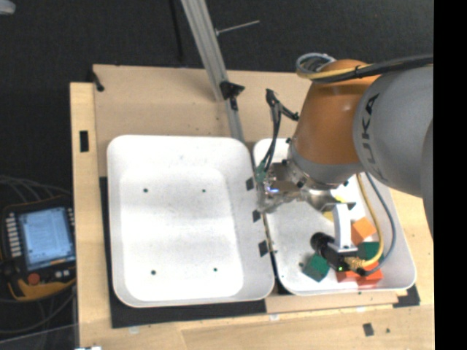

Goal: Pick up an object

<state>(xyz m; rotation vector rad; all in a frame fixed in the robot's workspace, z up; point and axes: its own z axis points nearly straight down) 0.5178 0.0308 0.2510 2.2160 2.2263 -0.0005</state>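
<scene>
My arm's big grey and orange wrist [343, 133] hangs over the right bin [292, 283] and hides most of it. The gripper [281, 189] shows as a metal part low at that bin's left wall. A green block [316, 269] lies near the bin's front edge. An orange block [363, 230] sits further right, half behind the arm's cables. A small red and orange piece [367, 274] with a green bit [369, 252] above it lies at the front right corner. Nothing is visible in the gripper.
The left bin [182, 217] stands beside the right one, sharing a narrow gap with black clips. A slanted metal pole [208, 46] rises behind the bins. A tablet device [40, 239] lies off the bench at far left.
</scene>
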